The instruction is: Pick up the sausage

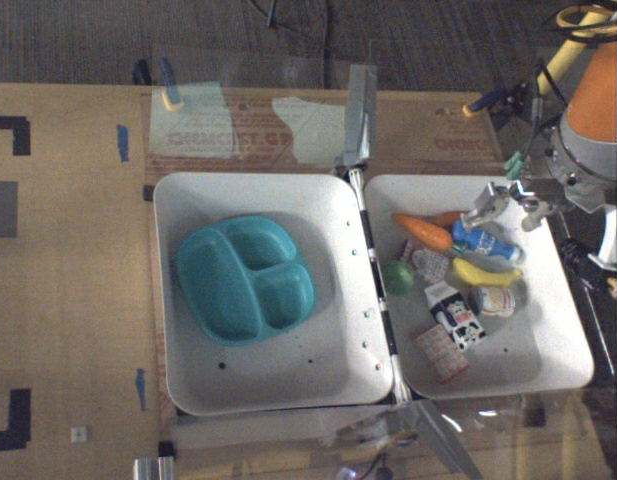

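The jaws of the gripper [508,204] stand open, holding nothing, over the right bin [573,368] at twelve o'clock; the sausage [450,218], I judge, lies just beside the carrot [422,231], so descend carefully between them.

Light is even and moderately bright, falling from above. The two white bins [258,193] come close to washing out, with faint grey shading along their inner walls. A soft shadow hugs the teal tray [245,278] on its lower right side. Clear sheeting [258,118] at upper centre carries pale glare. The whole frame is slightly soft and grainy; the upper strip of floor lies dim.
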Robot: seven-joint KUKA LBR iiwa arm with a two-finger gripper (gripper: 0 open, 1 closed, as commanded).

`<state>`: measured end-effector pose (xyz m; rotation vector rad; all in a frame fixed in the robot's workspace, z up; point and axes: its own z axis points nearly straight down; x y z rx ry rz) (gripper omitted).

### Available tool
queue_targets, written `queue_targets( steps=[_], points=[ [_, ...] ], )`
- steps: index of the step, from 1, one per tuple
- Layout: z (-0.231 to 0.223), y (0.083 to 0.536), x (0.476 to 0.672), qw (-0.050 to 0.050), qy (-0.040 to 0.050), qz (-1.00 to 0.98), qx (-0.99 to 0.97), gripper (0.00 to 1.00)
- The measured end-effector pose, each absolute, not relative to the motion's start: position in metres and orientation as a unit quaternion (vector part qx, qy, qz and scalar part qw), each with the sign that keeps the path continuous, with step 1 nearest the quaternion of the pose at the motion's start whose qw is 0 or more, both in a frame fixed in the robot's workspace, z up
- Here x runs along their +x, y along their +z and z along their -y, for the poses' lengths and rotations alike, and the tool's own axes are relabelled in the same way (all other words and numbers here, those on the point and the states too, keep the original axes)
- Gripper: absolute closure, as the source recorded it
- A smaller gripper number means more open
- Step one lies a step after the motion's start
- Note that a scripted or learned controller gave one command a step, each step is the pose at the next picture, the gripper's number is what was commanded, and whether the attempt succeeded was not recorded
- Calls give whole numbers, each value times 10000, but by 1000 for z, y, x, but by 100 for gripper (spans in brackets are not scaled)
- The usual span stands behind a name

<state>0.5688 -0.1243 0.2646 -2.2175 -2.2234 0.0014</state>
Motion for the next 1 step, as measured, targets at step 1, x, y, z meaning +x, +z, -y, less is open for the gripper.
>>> queue_targets(
  steps=[1],
  points=[
    [126, 142, 479, 9, 5, 6978, -7163, 0]
  ],
)
